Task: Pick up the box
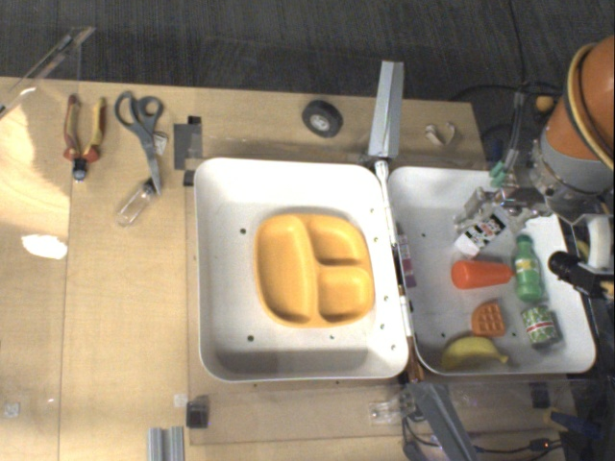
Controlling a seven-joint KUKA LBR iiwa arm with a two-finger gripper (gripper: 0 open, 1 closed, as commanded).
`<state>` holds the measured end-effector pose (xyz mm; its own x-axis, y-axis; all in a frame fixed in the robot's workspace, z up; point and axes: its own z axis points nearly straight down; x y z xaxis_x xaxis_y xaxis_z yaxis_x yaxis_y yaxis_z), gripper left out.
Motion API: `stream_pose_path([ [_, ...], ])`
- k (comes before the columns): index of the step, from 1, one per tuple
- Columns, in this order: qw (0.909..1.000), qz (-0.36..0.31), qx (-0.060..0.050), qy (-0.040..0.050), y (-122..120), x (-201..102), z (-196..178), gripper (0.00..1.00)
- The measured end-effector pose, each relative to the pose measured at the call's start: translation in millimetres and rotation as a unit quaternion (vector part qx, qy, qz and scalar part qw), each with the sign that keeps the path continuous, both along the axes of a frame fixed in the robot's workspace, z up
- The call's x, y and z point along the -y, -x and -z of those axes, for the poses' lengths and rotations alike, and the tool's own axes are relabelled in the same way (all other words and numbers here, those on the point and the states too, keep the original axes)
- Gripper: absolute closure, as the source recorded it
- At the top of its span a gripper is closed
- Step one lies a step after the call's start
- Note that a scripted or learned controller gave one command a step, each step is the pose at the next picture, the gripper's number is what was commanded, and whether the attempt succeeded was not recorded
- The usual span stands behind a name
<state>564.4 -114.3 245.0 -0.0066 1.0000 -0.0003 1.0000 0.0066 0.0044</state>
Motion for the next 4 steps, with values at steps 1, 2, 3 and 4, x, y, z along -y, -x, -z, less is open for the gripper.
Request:
stream_pose_path([
  [1, 0.9949, -0.1, 0.0, 0.0004, 35.9, 15.1, 107.0, 0.0],
  [2, 0.9973, -0.073, 0.004, 0.0015, -46.1, 32.3, 156.8, 0.0],
  [3, 0.9988, -0.032, -0.034, -0.0144, -93.6, 49.9, 157.1, 0.0],
  [4, 0.9973, -0.054, -0.041, -0.0269, -94.4, 70.8, 160.2, 0.0],
])
